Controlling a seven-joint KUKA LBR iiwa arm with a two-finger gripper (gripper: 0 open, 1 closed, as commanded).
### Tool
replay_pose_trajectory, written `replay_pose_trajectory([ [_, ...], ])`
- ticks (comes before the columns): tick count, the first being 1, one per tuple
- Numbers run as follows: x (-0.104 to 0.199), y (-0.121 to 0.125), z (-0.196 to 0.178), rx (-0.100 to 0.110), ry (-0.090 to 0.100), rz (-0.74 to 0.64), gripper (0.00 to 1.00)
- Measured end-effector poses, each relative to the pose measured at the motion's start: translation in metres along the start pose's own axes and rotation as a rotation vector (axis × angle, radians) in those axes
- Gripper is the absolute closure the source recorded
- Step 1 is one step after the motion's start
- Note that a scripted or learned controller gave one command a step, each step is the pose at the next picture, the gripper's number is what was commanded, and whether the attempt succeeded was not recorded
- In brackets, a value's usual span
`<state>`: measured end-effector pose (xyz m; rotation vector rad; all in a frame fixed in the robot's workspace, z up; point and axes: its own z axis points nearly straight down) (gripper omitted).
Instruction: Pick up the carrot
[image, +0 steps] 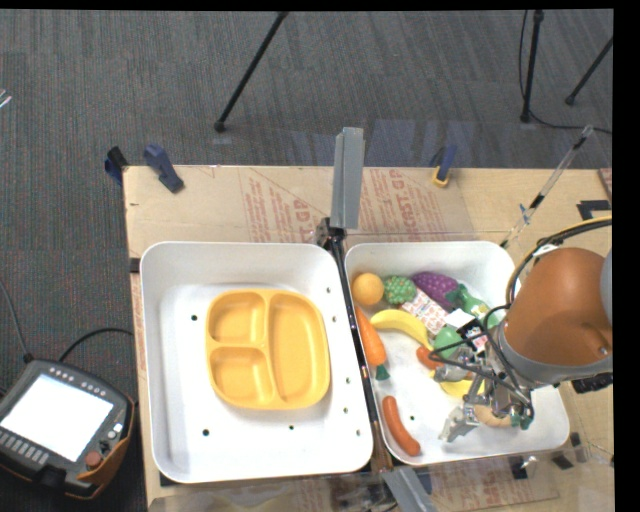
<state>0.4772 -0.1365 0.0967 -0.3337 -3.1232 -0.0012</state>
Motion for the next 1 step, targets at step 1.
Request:
replay_pose_trajectory([
  [1, -0.0431, 0.0652, 0.0103, -0.003, 0.0, 0.032, 0.0],
])
